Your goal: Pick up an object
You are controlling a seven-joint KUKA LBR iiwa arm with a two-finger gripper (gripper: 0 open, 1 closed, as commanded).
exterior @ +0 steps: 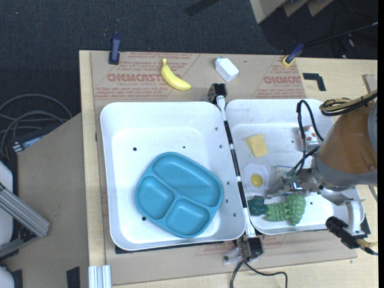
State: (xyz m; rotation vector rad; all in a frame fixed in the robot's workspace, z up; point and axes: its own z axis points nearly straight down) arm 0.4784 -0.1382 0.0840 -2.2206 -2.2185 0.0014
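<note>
The green toy [287, 209] lies in the right bin [273, 114], near that bin's front wall, with its long axis running roughly left to right across the view. A darker teal piece [258, 206] sits touching or just beside its left end; whether the two are one object cannot be told. The end effector [287, 183] hangs just behind the green toy, nearly over its middle, so the toy lies slightly toward the front of the bin from it. Whether the end effector is released or clenched cannot be told from this view; nothing is seen grasped. In judgement, the coming move is a short drop forward and down, closing across the toy's short axis. A yellow disc [257, 179] lies just left of the end effector and a yellow block [258, 145] further back. The left bin [126, 122] carries a blue tray [179, 193]. A banana [173, 77] rests on the desk [138, 77] behind the bins.
</note>
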